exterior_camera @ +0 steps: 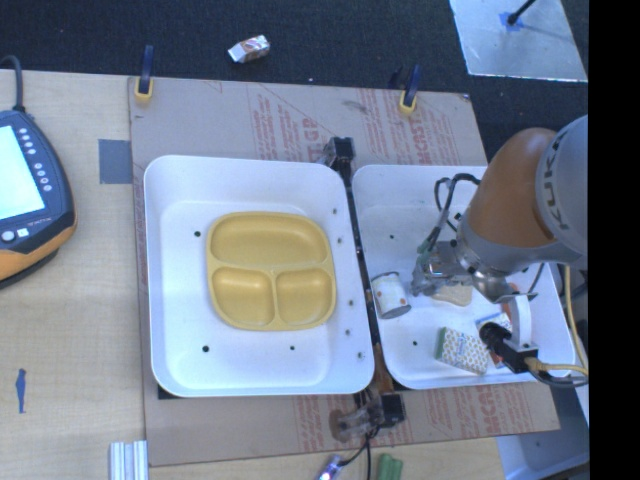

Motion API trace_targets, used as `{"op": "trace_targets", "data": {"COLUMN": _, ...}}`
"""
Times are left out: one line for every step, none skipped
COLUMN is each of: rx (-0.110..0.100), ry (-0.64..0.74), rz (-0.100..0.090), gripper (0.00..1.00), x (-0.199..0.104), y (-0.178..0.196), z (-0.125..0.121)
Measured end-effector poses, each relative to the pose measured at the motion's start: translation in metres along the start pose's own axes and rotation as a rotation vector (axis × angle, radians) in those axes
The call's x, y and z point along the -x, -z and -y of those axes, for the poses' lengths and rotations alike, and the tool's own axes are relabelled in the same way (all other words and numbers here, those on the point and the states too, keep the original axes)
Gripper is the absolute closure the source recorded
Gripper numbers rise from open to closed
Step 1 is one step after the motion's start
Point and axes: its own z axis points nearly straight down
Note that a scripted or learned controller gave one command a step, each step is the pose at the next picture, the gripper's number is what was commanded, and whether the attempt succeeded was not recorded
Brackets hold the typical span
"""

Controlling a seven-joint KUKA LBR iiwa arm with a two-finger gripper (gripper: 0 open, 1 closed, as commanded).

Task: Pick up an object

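Pincer [432, 271] low amid right bin [400, 193] clutter

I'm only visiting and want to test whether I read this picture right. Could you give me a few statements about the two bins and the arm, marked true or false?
1. A yellow divided plate lies in the left bin. True.
2. The arm reaches over the left bin. False: it hangs over the right bin.
3. A small white cup lies in the right bin near the wall between the bins. True.
4. The patterned sponge lies on the yellow divided plate. False: it lies in the right bin, toward its near edge.
5. The yellow divided plate has three compartments. True.
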Motion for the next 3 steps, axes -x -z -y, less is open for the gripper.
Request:
{"op": "trace_targets", "data": {"rx": 0.002, "ry": -0.005, "rz": -0.001, "gripper": 1.0, "x": 0.001, "y": 0.001, "z": -0.036}}
{"op": "trace_targets", "data": {"rx": 0.002, "ry": -0.005, "rz": -0.001, "gripper": 1.0, "x": 0.001, "y": 0.033, "z": 0.013}}
{"op": "trace_targets", "data": {"rx": 0.003, "ry": -0.002, "rz": -0.002, "gripper": 1.0, "x": -0.113, "y": 0.089, "z": -0.001}}
